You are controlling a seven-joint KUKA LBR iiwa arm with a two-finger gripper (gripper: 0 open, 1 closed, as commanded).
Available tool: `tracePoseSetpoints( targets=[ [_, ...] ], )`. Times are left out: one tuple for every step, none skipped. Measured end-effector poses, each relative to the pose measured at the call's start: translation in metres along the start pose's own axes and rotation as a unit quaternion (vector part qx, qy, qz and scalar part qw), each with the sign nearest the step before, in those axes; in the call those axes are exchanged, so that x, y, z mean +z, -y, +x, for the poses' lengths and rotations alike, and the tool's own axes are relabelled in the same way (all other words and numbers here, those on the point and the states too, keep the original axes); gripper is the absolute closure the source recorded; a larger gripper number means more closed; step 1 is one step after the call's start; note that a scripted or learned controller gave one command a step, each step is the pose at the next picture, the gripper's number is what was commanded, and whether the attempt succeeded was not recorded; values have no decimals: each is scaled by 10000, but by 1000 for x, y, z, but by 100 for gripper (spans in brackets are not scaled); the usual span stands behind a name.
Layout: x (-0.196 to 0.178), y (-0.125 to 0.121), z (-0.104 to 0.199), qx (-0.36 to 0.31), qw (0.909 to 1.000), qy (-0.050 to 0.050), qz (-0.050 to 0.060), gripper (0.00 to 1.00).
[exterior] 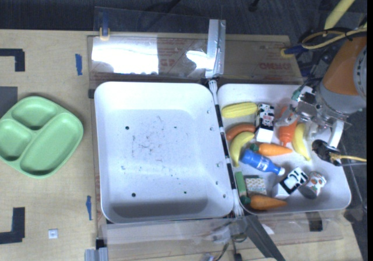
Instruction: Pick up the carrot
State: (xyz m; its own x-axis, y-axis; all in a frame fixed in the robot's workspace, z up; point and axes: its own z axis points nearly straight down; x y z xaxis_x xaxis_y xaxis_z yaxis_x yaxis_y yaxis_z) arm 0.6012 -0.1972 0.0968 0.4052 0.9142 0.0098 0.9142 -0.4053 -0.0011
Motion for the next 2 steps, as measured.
tracePoseSetpoints(
  targets=[
    [-18, -5, 2, -27, 10000, -8, -82, 100],
    [-125, -52, 48, -33, 10000, 55, -11, 100]
  ],
)
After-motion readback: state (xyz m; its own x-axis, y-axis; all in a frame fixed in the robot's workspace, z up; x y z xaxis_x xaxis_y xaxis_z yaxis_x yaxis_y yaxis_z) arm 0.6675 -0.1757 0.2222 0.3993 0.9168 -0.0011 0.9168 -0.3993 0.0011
